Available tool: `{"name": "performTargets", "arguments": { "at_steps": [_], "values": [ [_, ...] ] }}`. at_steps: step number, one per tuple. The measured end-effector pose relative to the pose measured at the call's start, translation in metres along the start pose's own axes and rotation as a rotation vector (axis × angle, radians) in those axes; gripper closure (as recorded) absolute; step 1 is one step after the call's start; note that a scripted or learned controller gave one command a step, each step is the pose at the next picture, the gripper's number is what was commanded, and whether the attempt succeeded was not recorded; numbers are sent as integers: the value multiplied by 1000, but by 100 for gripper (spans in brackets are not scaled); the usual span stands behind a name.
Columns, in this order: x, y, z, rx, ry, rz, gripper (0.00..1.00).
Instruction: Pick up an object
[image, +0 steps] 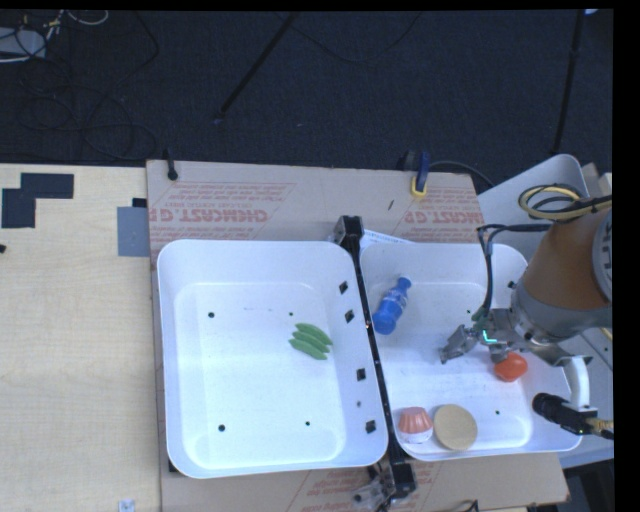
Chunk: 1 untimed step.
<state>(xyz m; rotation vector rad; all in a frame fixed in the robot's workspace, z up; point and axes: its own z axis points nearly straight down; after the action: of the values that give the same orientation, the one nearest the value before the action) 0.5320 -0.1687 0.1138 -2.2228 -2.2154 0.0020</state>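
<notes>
The right bin holds a blue bottle near its left wall, a small orange-red ball at the right, and a tan round disc beside a pink-and-white piece at the front. A green pea pod lies in the middle of the left bin. My gripper hangs low over the right bin's floor, left of the orange-red ball and right of the bottle. Nothing shows between its fingers.
A black divider runs between the two bins. Cardboard lies under them, with a wooden bench to the left. The arm's orange band and wrist cover the right bin's right edge.
</notes>
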Motion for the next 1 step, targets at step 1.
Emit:
{"name": "performTargets", "arguments": {
  "at_steps": [1],
  "values": [
    [-40,7,27,-2,-1,-3,0]
  ]
}}
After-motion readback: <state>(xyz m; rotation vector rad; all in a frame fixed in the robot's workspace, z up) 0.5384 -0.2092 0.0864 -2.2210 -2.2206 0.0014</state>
